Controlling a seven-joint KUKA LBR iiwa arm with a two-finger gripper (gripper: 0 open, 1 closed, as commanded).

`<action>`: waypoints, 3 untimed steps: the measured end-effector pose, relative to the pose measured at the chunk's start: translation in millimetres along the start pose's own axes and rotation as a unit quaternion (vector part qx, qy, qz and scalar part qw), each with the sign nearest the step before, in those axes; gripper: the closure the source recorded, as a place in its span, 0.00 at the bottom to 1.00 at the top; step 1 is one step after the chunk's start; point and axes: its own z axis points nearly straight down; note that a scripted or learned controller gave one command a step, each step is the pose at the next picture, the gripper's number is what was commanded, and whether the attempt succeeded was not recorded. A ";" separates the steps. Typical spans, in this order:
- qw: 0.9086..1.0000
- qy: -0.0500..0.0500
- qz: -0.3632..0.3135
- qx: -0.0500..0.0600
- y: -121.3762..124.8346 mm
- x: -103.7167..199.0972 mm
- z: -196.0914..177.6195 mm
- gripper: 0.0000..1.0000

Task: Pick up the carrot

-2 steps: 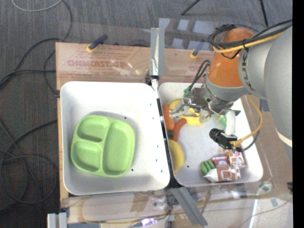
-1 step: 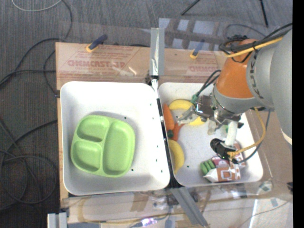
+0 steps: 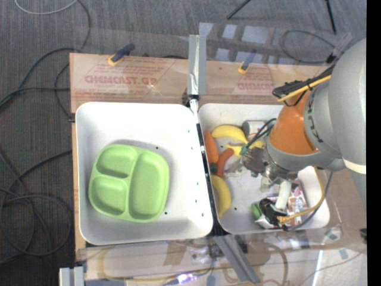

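The carrot lies along the right bin's left wall, long axis running up-and-down the view, just left of the jaws, whose opening I cannot tell under the arm's orange wrist.

We see a green three-compartment plastic plate in the left white bin; at centre frame, a slim orange carrot lies along the right bin's left wall.
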 end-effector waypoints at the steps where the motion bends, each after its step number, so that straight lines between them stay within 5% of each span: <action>1: 1.000 -0.001 -0.001 0.003 -0.9 0.0 -6.5 1.00; 2: 0.998 -0.002 0.055 0.001 -0.1 -70.3 -140.3 1.00; 3: 0.999 -0.001 -0.032 0.003 -35.0 -20.6 -115.0 1.00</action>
